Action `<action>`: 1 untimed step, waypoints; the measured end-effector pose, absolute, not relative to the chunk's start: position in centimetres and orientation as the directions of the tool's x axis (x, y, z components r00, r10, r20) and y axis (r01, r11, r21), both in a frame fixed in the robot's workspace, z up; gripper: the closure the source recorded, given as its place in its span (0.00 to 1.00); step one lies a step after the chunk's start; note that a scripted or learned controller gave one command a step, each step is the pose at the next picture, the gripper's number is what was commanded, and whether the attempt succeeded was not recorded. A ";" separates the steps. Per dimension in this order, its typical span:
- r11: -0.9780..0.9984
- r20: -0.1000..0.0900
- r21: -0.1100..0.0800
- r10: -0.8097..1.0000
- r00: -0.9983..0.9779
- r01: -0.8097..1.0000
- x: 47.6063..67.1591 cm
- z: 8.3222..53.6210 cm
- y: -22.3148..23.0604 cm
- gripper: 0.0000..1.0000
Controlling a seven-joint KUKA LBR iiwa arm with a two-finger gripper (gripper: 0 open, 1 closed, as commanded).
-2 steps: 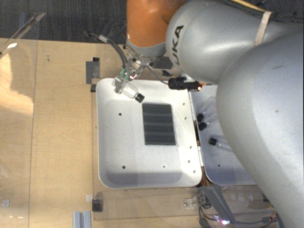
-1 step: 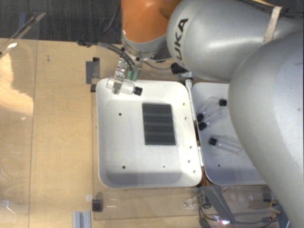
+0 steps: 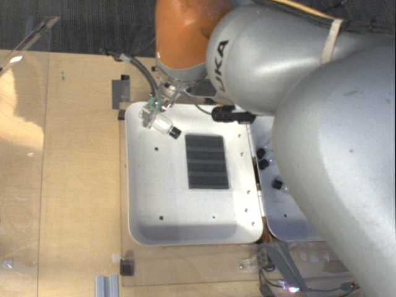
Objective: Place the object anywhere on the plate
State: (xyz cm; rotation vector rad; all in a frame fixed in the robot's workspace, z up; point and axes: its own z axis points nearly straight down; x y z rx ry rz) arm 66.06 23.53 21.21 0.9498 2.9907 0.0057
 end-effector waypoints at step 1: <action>0.917 -0.006 0.006 0.399 -0.917 0.399 66.2 22.7 23.5 1.00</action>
